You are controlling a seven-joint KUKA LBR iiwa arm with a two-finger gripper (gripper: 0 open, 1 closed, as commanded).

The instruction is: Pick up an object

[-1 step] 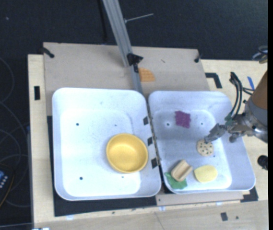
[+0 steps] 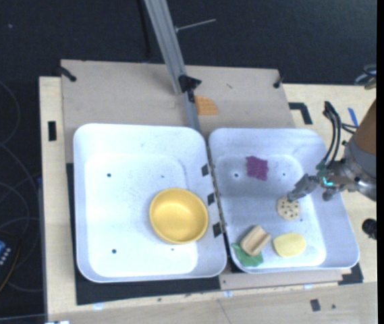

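The arm's jaws (image 2: 298, 191) hang just above-right of the speckled cookie (image 2: 288, 209); their state is unclear.

Two white bins (image 2: 94, 181) — one yellow bowl (image 2: 178, 215), one purple piece (image 2: 257, 167), one cookie (image 2: 288, 209), one sandwich (image 2: 253, 240), one lemon (image 2: 289, 244)

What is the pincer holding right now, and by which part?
Cannot be told. The pincer sits just above the small round speckled cookie in the right white bin, too small and blurred to show a hold.
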